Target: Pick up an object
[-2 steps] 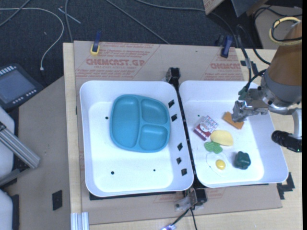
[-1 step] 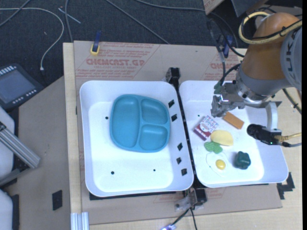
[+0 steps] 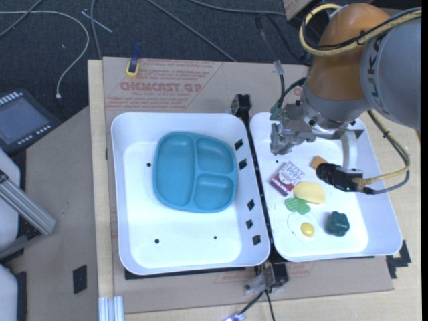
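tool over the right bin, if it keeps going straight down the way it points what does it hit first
Probably bare white floor of the right bin, just above the small red-and-white packet. The tool hangs beside that packet's upper edge, so it might clip it; depth is unclear from this slanted view.

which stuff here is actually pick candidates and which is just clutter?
Pick candidates, all in the right bin:
- red-and-white packet
- yellow lemon-like piece
- green leafy piece
- dark green pepper-like piece
- fried-egg-like piece
- small orange piece
The gripper hangs above the packet.

Just lying about:
- blue divided plate in the left bin
- cardboard sheet under both bins
- loose cables on the floor
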Motion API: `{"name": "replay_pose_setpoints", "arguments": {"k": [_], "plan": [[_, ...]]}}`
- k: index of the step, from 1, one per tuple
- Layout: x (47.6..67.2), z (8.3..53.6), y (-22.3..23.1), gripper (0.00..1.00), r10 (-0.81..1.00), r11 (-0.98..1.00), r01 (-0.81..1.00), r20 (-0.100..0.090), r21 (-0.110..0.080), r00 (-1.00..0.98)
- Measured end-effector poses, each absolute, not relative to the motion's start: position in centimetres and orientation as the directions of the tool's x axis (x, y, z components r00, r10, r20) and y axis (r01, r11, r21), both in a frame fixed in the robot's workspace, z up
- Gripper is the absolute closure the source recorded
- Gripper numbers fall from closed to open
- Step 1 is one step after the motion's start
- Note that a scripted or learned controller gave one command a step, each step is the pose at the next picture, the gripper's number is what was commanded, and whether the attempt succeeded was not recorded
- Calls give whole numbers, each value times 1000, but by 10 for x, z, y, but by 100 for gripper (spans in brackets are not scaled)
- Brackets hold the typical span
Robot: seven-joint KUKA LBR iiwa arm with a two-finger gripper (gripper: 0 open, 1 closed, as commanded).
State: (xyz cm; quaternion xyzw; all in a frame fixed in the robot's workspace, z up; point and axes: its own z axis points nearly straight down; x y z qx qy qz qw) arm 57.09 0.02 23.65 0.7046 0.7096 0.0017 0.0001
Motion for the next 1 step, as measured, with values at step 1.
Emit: {"name": "replay_pose_setpoints", "arguments": {"k": [1], "plan": [[586,239,57,100,1000,7,1000,3,2,-7]]}}
